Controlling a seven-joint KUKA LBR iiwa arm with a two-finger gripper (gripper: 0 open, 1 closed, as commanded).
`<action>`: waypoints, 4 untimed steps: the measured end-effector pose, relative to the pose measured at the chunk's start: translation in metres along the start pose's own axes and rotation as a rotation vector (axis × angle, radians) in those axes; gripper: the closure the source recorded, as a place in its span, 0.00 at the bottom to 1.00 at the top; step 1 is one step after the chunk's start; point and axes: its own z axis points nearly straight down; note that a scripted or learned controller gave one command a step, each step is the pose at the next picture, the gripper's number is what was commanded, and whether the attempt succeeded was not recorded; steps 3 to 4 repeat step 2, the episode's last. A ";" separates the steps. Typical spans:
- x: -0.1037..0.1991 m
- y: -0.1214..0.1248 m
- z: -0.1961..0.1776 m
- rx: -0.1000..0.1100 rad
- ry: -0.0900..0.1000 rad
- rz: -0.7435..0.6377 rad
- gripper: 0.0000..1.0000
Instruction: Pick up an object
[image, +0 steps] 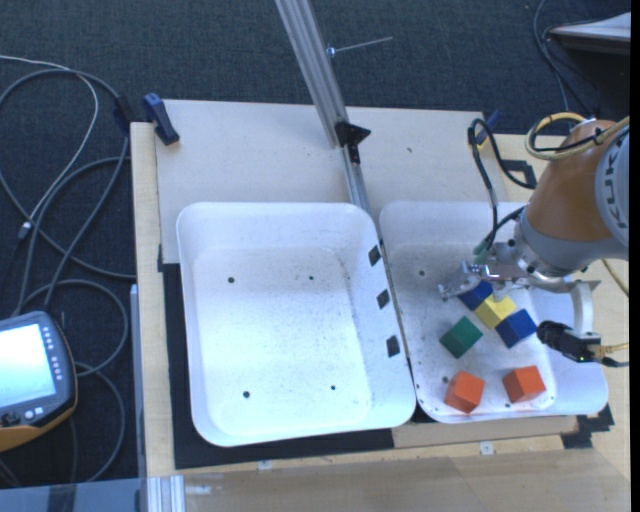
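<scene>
**Gripper low over the block cluster in the right bin**

The fingers cannot be read from this high, slanted camera: whether they stand apart or together is not clear, and nothing is seen clamped between them. The gripper (478, 283) hangs low in the right bin (425, 235), at the upper-left edge of a tight cluster of blocks, with the grey-and-orange arm (570, 215) reaching in from the right.

Just below the gripper's metal parts lies a small blue block (476, 296), either touching the tool or just beside it; the camera does not settle which. Next to it, toward the near-right, sits a yellow block (495, 311), and against that a second blue block (515, 327). These three run in a slanted row from the gripper down toward the bin's near-right corner. A green block (460, 337) lies near the row on its left, and two orange blocks (464, 391) (524, 383) rest well apart from the gripper near the front wall. The left bin (200, 240) holds no blocks.

The nearest candidate is judged to be the small blue block, lying directly under or a shade toward the camera from the tool. Since its neighbours crowd it along the slanted row, a grasp would likely go best with the fingers closing across that row rather than along it.
</scene>
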 end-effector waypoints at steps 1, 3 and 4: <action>0.073 -0.039 -0.083 0.003 0.007 -0.008 0.00; 0.051 -0.042 -0.004 0.005 0.004 -0.003 0.00; 0.051 -0.042 -0.004 0.005 0.004 -0.003 0.00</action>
